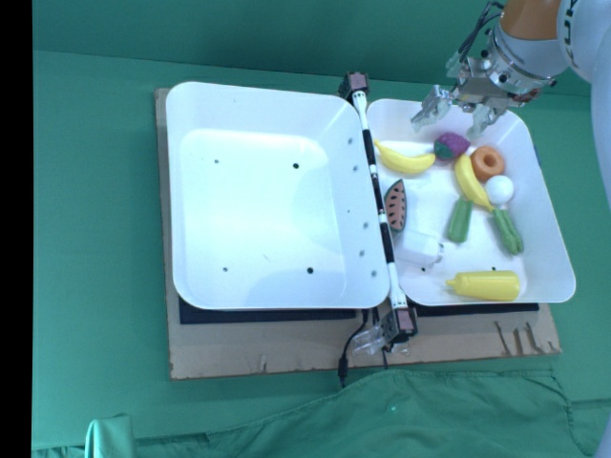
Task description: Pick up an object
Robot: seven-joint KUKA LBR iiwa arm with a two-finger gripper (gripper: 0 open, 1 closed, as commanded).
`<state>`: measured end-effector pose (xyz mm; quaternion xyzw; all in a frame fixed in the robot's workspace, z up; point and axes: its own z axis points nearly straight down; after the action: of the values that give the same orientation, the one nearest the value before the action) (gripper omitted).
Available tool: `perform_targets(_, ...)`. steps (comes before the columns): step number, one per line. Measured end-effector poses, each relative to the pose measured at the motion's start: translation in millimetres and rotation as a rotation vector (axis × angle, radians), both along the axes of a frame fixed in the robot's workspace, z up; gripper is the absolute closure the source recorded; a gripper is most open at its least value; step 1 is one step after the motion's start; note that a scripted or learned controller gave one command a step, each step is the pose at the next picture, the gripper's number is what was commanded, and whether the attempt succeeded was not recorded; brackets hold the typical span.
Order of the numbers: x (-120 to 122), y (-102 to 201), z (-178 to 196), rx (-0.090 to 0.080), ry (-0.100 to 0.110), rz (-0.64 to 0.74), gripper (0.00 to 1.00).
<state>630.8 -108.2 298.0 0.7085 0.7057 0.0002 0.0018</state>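
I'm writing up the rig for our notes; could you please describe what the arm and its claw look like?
The arm is light grey with an orange band above the wrist and dark lettering along its side. A thin black cable loops beside the wrist. The claw is bare silvery metal, boxy, with two short pale fingers.

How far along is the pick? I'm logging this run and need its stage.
Early stage. Done: the gripper has reached the right bin and hangs over its far end, fingers spread. In hand: nothing sits between the fingers. Left: closing on an item and lifting it; the purple fruit lies nearest, with the banana and orange ring also resting in the bin.
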Motion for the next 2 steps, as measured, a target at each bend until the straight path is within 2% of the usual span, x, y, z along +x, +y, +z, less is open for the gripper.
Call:
perform_targets(1,0.9,-0.8,13.4,-0.002,-0.007,-0.002,1.0)
perform_targets(2,-34.9,-0.3,64.8,0.0,-0.007,0.0,1.0)
